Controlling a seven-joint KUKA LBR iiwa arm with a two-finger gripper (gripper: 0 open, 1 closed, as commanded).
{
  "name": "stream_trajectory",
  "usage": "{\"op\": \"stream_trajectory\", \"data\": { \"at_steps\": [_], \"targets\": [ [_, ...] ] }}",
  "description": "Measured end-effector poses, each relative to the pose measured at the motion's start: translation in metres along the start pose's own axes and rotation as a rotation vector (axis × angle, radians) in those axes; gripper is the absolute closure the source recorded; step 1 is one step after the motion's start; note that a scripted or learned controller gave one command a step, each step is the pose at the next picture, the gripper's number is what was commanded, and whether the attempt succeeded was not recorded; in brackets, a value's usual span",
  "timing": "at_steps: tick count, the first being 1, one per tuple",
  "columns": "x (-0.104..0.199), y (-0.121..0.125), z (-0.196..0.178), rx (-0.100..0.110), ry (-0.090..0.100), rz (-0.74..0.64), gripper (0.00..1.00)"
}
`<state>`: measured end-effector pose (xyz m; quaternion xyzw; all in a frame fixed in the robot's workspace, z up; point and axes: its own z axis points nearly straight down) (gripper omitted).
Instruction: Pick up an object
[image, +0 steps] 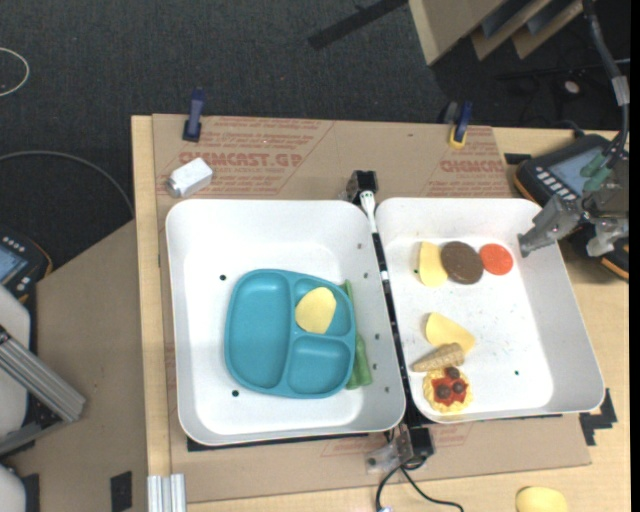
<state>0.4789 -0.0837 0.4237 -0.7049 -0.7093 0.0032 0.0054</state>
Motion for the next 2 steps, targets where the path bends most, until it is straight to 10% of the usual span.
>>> {"op": "stream_trajectory", "data": {
  "at_steps": [1,2],
  "targets": [
    [-0.062,-0.001,-0.118,-0.026,-0.009,0.011,0.0],
    [-0.01,0.0,0.001,0.0,0.0,0.001,0.0]
  ]
}}
